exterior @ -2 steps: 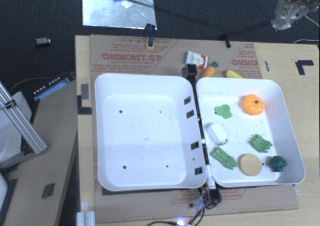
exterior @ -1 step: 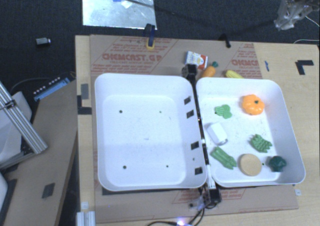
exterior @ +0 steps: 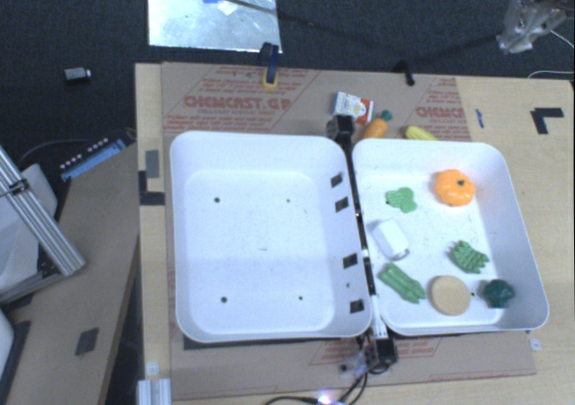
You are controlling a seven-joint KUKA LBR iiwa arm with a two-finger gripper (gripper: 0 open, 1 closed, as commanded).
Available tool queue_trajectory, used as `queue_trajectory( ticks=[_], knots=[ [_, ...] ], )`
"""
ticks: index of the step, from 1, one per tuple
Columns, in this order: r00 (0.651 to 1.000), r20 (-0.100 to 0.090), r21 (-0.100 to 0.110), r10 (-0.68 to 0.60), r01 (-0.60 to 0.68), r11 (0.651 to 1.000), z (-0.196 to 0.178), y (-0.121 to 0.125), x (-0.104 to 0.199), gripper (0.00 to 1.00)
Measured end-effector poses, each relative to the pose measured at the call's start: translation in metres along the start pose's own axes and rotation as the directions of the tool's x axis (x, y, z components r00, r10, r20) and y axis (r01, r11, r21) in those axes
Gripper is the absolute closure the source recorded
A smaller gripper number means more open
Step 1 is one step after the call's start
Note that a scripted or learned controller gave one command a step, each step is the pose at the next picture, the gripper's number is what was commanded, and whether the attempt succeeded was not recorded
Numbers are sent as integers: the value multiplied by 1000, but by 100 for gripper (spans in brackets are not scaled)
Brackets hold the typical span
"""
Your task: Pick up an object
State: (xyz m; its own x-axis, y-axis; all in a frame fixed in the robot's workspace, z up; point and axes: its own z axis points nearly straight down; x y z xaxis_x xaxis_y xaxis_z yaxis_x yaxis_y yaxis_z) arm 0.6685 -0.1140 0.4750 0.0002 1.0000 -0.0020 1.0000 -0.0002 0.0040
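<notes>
Two white bins sit side by side on the tabletop (exterior: 153,242); the left bin (exterior: 193,161) has nothing in it; the right bin (exterior: 526,242) holds one orange pumpkin (exterior: 454,188), three green toys (exterior: 401,199), one white block (exterior: 390,238), one tan disc (exterior: 449,294) and one dark green ball (exterior: 498,292); the jaws (exterior: 530,17) hang high at the top right, well apart from the bins; I cannot tell how wide they are.

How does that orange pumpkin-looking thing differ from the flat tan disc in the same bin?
The orange pumpkin is bright orange, while the tan disc is pale beige. The pumpkin looks rounded and ribbed with a small dark stem on top; the disc looks flat and smooth. The pumpkin sits near the bin's far side, the disc near its front edge. Both lie in the right bin, untouched.
</notes>
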Motion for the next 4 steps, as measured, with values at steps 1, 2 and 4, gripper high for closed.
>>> queue_trajectory(
  ticks=[1, 2, 4],
  knots=[
    [1000, 0, 0, -3, 3, 1000, -6, 0, 2, 100],
    [1000, 0, 3, 2, -2, 1000, 14, -1, -37, 100],
    [1000, 0, -1, -3, 3, 1000, -11, 0, -36, 100]
  ],
)
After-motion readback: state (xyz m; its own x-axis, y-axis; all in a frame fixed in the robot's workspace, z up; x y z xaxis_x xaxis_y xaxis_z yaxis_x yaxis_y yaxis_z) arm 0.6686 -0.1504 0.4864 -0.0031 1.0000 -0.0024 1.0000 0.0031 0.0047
